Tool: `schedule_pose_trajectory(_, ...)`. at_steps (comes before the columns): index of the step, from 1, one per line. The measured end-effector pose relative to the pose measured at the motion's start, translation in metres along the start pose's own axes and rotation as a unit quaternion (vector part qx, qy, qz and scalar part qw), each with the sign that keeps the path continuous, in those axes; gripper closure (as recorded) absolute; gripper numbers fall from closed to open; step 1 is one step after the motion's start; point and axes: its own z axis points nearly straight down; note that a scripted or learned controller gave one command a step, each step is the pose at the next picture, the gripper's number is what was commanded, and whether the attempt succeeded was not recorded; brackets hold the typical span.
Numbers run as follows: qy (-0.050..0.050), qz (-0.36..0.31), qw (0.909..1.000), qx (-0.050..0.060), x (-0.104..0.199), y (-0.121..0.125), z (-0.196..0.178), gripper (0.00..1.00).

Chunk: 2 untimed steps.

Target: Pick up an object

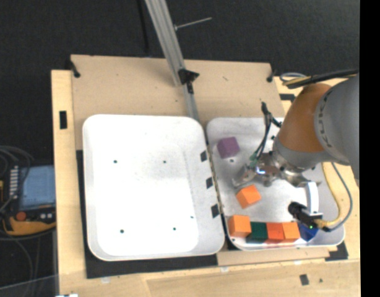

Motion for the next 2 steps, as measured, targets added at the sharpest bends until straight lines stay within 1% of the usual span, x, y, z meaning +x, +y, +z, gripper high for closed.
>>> schedule_pose_trajectory(1, 0.0, 0.004, 1.0, -0.005, 0.0, 0.002, -0.014, 1.0)
schedule_pose_trajectory(2, 0.0, 0.001, 1.0, -0.005, 0.003, -0.003, -0.061, 1.0)
